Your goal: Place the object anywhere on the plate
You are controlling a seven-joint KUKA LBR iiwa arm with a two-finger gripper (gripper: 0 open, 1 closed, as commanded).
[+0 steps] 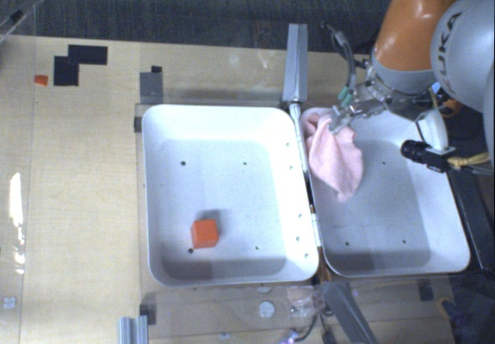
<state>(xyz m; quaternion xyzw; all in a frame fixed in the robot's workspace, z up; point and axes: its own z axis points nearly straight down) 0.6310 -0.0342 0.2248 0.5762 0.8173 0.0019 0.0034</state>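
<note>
The desk (77, 203) is pale wood and carries two shallow white bins side by side. The left bin (224, 134) holds one small orange cube (205, 233), sitting low and toward its left half, well apart from every wall but nearest the front one. The right bin (402, 219) has one pink cloth (335, 161) hanging over its upper left part, just beside the divider between the two bins.

The grey arm (468, 45) with its orange band (414, 18) reaches in from the upper right; the letters "UKA" can be read on the grey casing at the frame's edge. Its end effector (344, 117) is closed on the top edge of the pink cloth, which droops from the fingers in a loose fold, its lower tip over the bin floor.

On the bare desk at upper left lie two black patches (77, 63) joined in a step shape, and one small orange square (41, 80) beside them.
</note>
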